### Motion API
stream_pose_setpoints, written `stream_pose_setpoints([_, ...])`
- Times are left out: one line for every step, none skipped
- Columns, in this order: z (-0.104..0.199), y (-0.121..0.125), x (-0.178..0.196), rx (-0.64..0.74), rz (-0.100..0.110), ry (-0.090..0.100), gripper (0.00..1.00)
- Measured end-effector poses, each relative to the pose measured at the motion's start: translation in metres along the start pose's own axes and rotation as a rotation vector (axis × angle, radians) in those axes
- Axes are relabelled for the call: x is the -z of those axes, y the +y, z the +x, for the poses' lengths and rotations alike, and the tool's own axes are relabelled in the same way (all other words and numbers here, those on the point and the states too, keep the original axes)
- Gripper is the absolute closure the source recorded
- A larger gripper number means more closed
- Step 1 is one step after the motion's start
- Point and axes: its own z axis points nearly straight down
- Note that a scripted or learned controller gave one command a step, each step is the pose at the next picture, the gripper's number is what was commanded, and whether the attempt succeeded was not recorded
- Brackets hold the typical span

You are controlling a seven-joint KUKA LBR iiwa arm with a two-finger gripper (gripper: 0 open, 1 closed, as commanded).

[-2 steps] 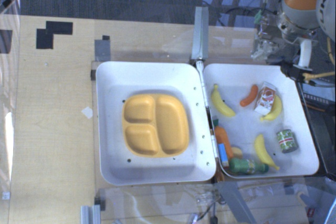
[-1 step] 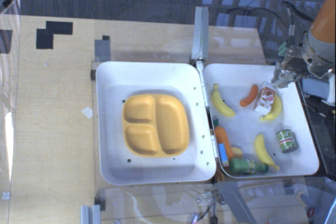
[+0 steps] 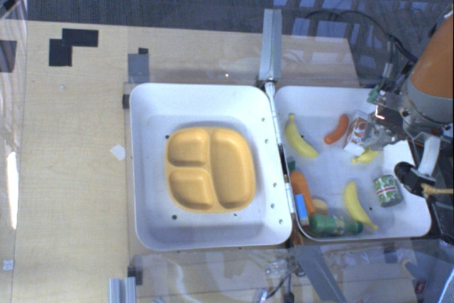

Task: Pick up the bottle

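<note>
Down at 6 o'clock of the right bin (image 3: pixel 328 168), against its near wall, the green bottle (image 3: pixel 335 225) lies on its side with its length running along that wall. That is my target.

By size, I see the pale wooden bench (image 3: pixel 71 152) first, then the left bin (image 3: pixel 142 174), which holds a yellow divided plate (image 3: pixel 211 168) at its centre. The right bin sits just beside it, and it is crowded.

A banana (image 3: pixel 357 205) lies at 1 o'clock of the bottle with its lower tip just beside the bottle's right end. An orange carrot (image 3: pixel 301 185) stands at 10 o'clock of the bottle, along the bin's left wall, and a small blue item (image 3: pixel 301 209) sits between the two. A second banana (image 3: pixel 301 138) lies further up the same wall at 12 o'clock of the carrot. An orange sausage (image 3: pixel 336 129) and a red-and-white packet (image 3: pixel 357 133) sit at the bin's 12 o'clock, with a small yellow piece (image 3: pixel 366 157) just below the packet. A green-and-white can (image 3: pixel 387 190) stands at 3 o'clock, well apart from the bottle.

The arm (image 3: pixel 434 74) reaches in from 3 o'clock, its orange band high over the bin's far right corner. The gripper (image 3: pixel 383 125) hangs near the packet, well apart from the bottle. I cannot tell whether it is released or clenched.
</note>
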Motion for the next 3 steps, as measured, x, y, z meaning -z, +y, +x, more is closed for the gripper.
stream_pose_setpoints([0.075,0.000,-0.047,-0.088,0.002,0.000,1.00])
stream_pose_setpoints([0.133,-0.046,-0.021,-0.250,0.001,0.000,1.00])
stream_pose_setpoints([0.133,-0.046,-0.021,-0.250,0.001,0.000,0.00])
